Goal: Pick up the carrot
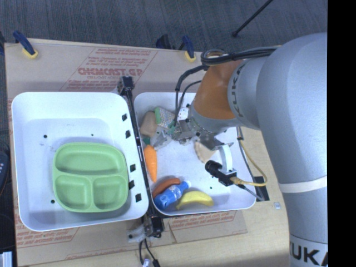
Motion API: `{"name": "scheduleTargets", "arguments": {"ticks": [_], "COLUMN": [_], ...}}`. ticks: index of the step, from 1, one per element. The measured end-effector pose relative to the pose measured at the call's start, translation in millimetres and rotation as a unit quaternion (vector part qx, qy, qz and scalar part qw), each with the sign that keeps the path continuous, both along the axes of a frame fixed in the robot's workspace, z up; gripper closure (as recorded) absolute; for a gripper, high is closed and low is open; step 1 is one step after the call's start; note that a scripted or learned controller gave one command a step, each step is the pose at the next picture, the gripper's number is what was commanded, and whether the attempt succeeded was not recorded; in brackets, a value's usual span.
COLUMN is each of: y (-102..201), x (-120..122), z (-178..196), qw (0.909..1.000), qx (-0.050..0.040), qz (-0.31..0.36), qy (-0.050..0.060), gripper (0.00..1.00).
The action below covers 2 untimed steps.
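My gripper (169, 131) hangs low in the right bin (245, 202), near its far left corner. I cannot tell how it is set or whether it has hold of anything. The carrot (150, 161) lies just below it, along the bin's left wall. Nearer the front wall sit a blue bottle (169, 195) and a banana (194, 199). A green divided plate (90, 177) rests in the left bin (28, 107).

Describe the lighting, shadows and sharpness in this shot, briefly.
Camera view: even, soft overhead light; faint shadows along the inner walls of the left bin; mild glare on the white plastic. The carrot and green tray read fairly sharp, while the arm, closest to the lens, looks softer.
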<state>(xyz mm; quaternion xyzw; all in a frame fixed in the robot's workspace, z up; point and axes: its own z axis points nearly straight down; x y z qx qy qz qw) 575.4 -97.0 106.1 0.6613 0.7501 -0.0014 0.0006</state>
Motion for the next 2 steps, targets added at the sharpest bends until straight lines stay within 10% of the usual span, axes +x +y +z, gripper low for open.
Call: {"name": "scheduleTargets", "arguments": {"ticks": [1, 2], "y": [-8.1, -7.6], "x": [-19.9, -19.6], "z": [-14.8, -4.8], "qw": [0.9920, 0.9923], "qx": [0.0019, 0.0021], "qz": [-0.126, -0.124], "qy": [0.003, 0.004], "gripper": [0.00, 1.00]}}
